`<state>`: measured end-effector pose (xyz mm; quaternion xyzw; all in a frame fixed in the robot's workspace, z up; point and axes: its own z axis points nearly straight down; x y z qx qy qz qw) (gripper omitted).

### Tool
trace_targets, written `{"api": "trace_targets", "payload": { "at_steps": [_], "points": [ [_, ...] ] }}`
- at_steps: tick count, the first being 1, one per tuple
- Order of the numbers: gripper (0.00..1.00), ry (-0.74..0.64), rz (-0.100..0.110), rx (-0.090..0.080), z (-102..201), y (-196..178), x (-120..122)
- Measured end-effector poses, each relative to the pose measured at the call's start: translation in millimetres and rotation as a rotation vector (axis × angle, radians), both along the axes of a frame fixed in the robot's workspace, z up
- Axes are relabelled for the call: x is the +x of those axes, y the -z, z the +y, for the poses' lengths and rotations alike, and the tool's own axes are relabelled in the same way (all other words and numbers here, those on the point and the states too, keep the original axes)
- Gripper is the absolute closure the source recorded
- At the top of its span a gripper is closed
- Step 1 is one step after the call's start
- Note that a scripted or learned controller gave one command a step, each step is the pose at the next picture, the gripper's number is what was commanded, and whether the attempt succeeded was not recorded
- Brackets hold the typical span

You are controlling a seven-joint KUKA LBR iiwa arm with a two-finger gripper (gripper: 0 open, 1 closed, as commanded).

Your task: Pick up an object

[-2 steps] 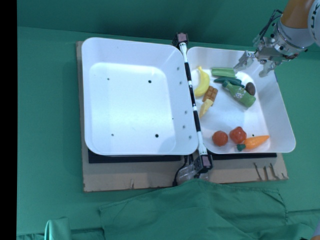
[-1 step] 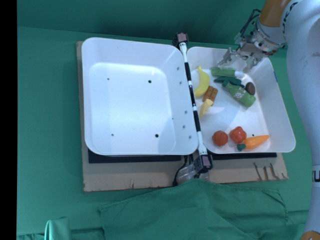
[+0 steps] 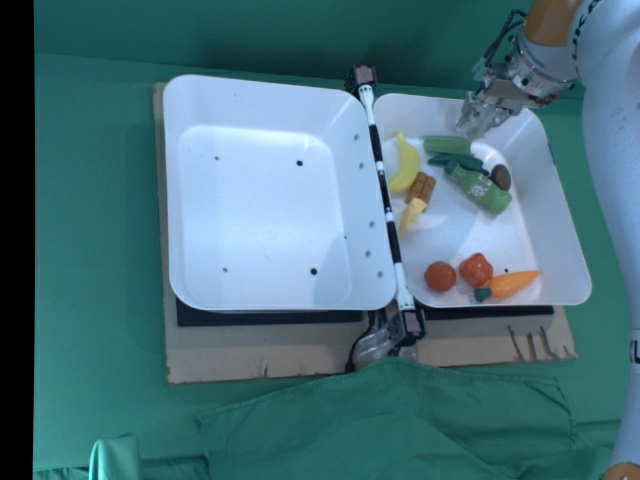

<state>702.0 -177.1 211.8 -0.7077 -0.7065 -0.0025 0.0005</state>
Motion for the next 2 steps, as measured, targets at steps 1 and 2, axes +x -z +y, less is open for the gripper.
{"api": "trace_targets", "payload": {
  "at_steps": [1, 2],
  "points": [
    [1.0, 0.003, -0.007, -0.006, -1.7, -14.5, 1.4],
    [0.0, 0.003, -0.005, -0.006, -1.9, -13.6, 1.1]
  ]
}}
